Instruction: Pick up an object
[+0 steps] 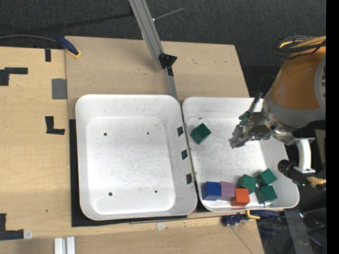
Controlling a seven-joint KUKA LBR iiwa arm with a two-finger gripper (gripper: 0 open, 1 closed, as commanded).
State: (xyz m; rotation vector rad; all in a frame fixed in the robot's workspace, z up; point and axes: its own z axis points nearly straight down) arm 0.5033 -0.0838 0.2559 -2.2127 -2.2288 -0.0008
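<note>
Nearest us, along the front wall of the right bin (222,106), we've got a little huddle of blocks: a blue block (212,189), a lilac block (227,189) touching it, then an orange block (241,196) just in front of a dark green one (247,182). Two more green blocks (266,186) sit at the right end of that row, one higher, one lower, pretty much touching each other.

Further back in the same bin, a single green cube (200,133) sits on its own near the left wall, tilted so a corner points at us, well apart from the huddle.

The gripper (238,139) hangs over the middle of the right bin, to the right of that lone cube and not touching it as far as we can see. Honestly we can't tell how it's set, it's just a dark grey clump from this angle, and we see no block in it.

The left bin (85,110) shows only a few dark dots on its floor. Behind both bins, a grey metal pole (146,23) slants up across the wooden bench (32,157).
</note>
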